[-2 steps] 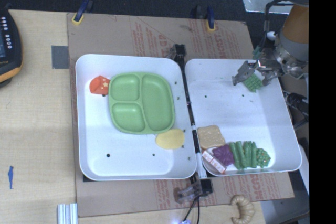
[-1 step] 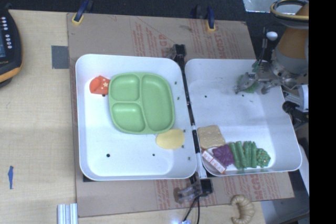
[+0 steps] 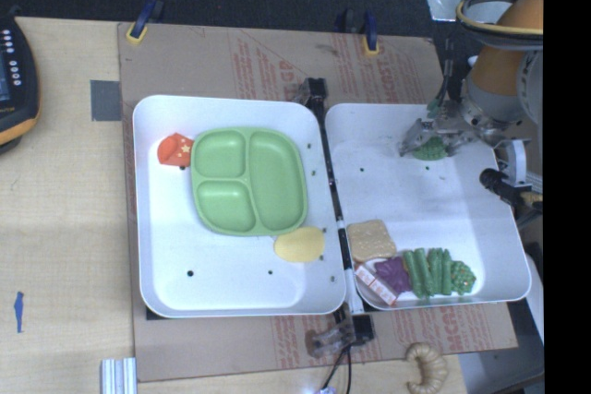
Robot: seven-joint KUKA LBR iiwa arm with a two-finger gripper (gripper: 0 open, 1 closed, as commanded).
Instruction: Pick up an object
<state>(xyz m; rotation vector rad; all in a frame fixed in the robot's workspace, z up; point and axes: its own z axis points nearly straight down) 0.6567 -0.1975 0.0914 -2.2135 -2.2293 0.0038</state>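
My gripper (image 3: 434, 139) is low over the far part of the right bin (image 3: 480, 226), reaching in from the right. A small dark green leafy piece (image 3: 430, 151) lies right under its tip, touching or nearly touching it. At the near edge of the right bin sit a tan square slice (image 3: 371, 239), a purple piece (image 3: 391, 272) on a red-and-white packet (image 3: 371, 281), and a bunch of green beans (image 3: 440, 270). The left bin (image 3: 166, 272) holds a green divided plate (image 3: 249, 180), a red piece (image 3: 173, 149) and a yellow oval piece (image 3: 300, 244).
The two bins meet along a raised rim (image 3: 331, 189). A tan curled item (image 3: 427, 366) lies on the cardboard in front of the right bin. A black and orange control pendant (image 3: 14, 78) rests at the bench's left edge. Clamps (image 3: 369, 32) hold the cardboard at the back.
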